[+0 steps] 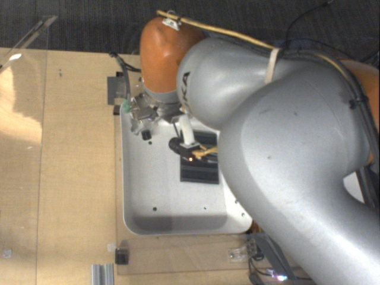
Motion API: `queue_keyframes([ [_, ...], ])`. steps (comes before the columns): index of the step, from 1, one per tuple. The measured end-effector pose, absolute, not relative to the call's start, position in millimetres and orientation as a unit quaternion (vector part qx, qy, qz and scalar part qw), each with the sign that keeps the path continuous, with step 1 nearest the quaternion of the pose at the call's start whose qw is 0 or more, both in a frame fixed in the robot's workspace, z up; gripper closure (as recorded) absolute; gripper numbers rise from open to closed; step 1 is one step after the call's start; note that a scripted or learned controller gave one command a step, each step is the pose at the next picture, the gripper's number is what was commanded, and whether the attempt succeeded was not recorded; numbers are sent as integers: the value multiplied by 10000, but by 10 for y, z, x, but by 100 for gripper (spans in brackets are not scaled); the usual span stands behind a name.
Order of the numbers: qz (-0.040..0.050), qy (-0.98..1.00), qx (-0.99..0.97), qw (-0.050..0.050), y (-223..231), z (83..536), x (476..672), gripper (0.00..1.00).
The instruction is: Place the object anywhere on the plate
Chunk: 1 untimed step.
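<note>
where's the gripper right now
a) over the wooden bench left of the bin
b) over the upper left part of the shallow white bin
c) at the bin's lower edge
b: the gripper hangs above the upper left part of the shallow white bin, just inside its left wall.

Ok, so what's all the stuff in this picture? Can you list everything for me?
bench: one, pale wood, under everything
bin: one, white, shallow, middle of the bench, its right side hidden under the arm
small block: one, black, on the bench just below the bin's near-left corner
bracket: one, grey, at the bin's far-left corner
ridged metal piece: one, silver, on the bench at the bottom edge
carpet: dark grey, along the top
arm: one, grey with an orange band, coming in from the right
gripper: one, metal grey, over the bin's far-left part
</note>
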<state>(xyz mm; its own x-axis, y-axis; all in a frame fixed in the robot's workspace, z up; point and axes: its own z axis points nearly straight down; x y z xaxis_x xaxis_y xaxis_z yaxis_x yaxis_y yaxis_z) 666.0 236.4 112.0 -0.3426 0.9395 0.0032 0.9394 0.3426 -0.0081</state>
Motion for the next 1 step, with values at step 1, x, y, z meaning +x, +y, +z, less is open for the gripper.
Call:
queue_keyframes([
  [1,-59,-8483,-5294,-33,1936,918,5347,100],
])
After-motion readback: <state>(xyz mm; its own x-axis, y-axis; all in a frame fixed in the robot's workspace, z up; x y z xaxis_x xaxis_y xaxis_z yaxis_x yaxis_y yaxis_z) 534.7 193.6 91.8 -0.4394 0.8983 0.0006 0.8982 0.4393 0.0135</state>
